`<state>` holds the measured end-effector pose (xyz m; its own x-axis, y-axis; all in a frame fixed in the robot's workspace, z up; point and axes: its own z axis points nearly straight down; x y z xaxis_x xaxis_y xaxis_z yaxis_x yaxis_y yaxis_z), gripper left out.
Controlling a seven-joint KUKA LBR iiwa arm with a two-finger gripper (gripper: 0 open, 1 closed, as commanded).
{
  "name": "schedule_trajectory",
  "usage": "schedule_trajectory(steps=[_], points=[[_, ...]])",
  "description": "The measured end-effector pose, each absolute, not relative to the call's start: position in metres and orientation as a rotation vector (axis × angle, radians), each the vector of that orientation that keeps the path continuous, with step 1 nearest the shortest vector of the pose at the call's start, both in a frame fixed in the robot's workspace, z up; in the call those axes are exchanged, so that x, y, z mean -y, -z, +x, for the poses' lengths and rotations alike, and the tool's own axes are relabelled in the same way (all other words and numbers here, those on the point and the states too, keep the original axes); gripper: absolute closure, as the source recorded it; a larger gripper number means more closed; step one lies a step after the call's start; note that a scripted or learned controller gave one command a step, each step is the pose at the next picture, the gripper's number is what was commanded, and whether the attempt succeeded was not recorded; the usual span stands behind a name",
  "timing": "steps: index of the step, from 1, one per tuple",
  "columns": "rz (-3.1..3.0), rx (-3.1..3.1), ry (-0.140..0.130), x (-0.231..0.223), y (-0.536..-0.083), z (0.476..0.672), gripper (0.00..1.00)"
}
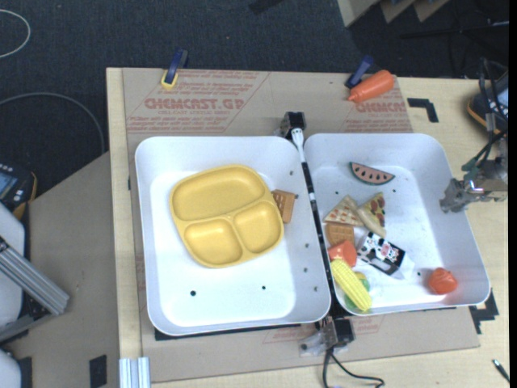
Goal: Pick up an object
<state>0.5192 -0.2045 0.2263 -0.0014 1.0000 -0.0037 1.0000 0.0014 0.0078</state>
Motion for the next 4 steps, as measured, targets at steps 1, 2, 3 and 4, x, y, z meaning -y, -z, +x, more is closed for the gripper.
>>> schedule_trajectory(steps=[1,2,3,4], points=[[2.217,-2.220,-0.001,0.205,-0.225,0.520,1.00],[2.219,-2.229,0.000,0.154,-0.217,0.517,1.00],[2.220,-2.230,0.000,0.106,-0.211,0.500,1.00],[2.219,-2.231,0.000,0.055,-0.208,0.490,1.00]])
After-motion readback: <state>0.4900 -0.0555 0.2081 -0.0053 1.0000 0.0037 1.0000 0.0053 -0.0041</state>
